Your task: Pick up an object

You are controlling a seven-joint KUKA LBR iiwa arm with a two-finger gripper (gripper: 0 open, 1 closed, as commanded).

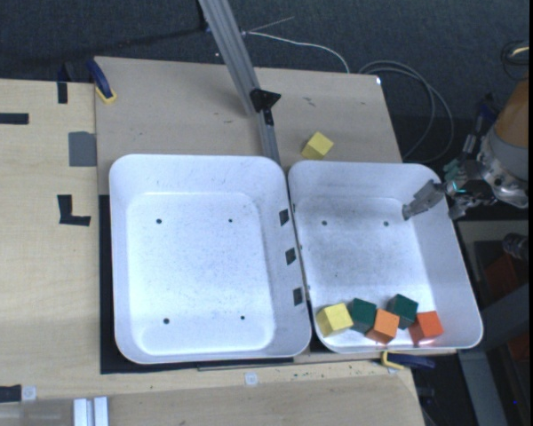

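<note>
Several small blocks lie along the near edge of the right bin [373, 193]: a yellow block [335, 318], a dark green block [362, 311], an orange block [385, 325], a green block [403, 307] and a red-orange block [426, 325]. They sit close together, some touching. My gripper [441, 201] hangs over the bin's far right rim, well away from the blocks. It is open, with nothing between its fingers [420, 204].
The left bin [195, 176] stands beside the right one. Another yellow block [318, 145] rests on the bench behind the bins. A slanted grey metal bar [235, 51] crosses above the bins' far edge. Cables lie at the back right.
</note>
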